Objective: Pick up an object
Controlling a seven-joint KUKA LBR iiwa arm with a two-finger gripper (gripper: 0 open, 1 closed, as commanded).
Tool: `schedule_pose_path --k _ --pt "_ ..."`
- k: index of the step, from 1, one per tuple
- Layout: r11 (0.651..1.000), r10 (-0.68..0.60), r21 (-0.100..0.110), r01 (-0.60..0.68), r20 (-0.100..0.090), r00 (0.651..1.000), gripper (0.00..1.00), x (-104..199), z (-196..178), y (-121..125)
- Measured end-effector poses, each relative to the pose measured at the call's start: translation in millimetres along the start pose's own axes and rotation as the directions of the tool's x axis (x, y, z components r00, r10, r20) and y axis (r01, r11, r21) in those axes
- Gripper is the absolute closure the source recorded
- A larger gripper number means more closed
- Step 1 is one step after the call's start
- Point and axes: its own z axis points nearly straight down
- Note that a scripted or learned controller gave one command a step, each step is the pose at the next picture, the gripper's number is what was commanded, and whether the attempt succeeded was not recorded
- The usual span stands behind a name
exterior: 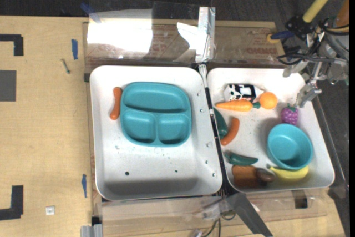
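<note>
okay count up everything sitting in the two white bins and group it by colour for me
Teal: 2, divided plastic tray, round bowl
Orange: 4, sausage by the tray, toy carrot, round fruit, sausage in right bin
Green: 2, long vegetables
Purple: 1, grapes
Yellow: 1, banana
Brown: 1, lump
Black-and-white: 1, toy
Total: 12

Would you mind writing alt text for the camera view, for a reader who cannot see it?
The gripper hangs at the right bin's far right edge, above purple grapes and a teal bowl, holding nothing visible. That bin also holds a carrot, an orange and a banana. The left bin holds a teal divided tray with a sausage beside it.
</note>
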Motion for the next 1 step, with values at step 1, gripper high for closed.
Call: schedule_pose_path --k 1 --pt "0.999 0.033 -0.003 -0.033 -0.012 0.999 0.00 47.1 126.5 -28.1"
